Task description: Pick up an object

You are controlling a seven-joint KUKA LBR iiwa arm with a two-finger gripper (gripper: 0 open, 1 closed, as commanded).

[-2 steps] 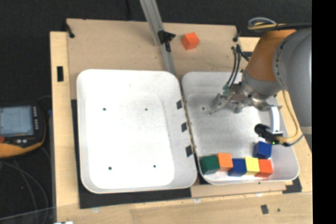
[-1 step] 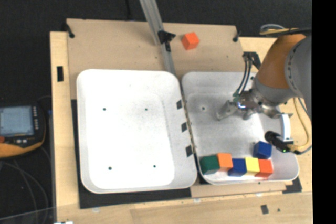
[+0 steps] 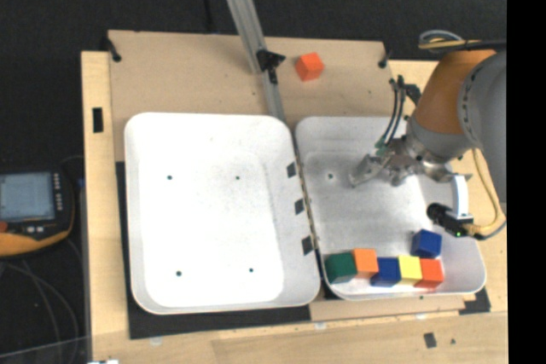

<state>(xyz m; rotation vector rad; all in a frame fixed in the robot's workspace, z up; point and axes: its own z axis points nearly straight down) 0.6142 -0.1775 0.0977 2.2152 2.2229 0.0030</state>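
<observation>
- Far left edge of the frame, a small handheld screen unit [image 3: 30,200] sits off the surface, cables trailing below it.
- Next over, the left bin [image 3: 136,209] takes up the centre-left, white, with a few dark specks on its floor.
- Up top, a metal pole [image 3: 243,13] slants from the upper middle down to the seam between the bins.
- Just right of the pole's clamp, an orange cube [image 3: 310,66] sits alone on the tan surface [image 3: 188,72], outside both bins, upper centre.
- Now the right bin [image 3: 337,145], centre-right: the cubes are bunched along its lower edge.
- In a row there: green cube [image 3: 340,266], orange block [image 3: 366,260], blue cube [image 3: 386,270], yellow cube [image 3: 410,268], red-orange cube [image 3: 432,270], all touching or nearly so.
- A second blue block [image 3: 426,244] sits just above the right end of that row.
- The gripper [image 3: 363,175] hangs over the upper middle of the right bin, well apart from the cubes; nothing between the fingers, and whether they are open or closed I cannot tell.
- The arm [image 3: 448,111], orange band showing, comes in from the right edge.
</observation>
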